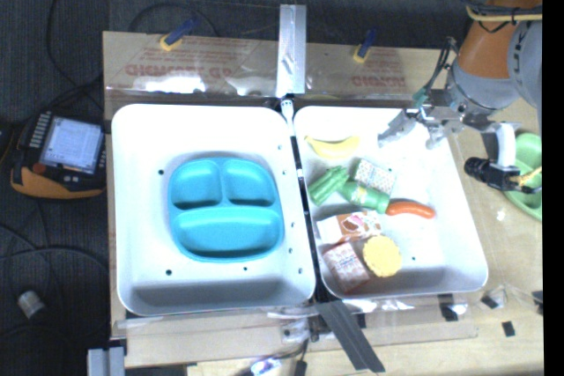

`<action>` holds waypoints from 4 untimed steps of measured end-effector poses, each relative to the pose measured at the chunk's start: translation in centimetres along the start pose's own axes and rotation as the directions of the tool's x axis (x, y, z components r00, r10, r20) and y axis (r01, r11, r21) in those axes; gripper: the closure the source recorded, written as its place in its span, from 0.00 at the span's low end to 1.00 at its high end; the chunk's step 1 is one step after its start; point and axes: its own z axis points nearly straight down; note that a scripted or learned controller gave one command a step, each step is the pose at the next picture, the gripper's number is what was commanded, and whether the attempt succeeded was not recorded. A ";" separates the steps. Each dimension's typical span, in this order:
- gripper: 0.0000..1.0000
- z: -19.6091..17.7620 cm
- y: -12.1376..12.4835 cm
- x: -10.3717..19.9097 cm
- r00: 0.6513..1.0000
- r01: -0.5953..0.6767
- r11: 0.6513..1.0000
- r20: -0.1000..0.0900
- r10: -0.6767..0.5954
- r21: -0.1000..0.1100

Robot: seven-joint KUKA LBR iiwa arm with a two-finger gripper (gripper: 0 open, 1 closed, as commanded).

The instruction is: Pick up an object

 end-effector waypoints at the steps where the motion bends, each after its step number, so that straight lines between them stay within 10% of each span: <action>1: 1.00 -0.9 0.0 0.1 1.000 0.002 1.000 0.000 -0.002 0.000; 2: 0.00 -0.9 0.0 0.0 1.000 0.001 1.000 0.001 -0.001 0.000; 3: 0.00 -3.5 0.6 6.6 0.989 0.147 0.989 0.003 -0.147 -0.001; 4: 0.00 6.5 -9.5 6.0 0.997 0.083 0.997 0.000 -0.083 0.002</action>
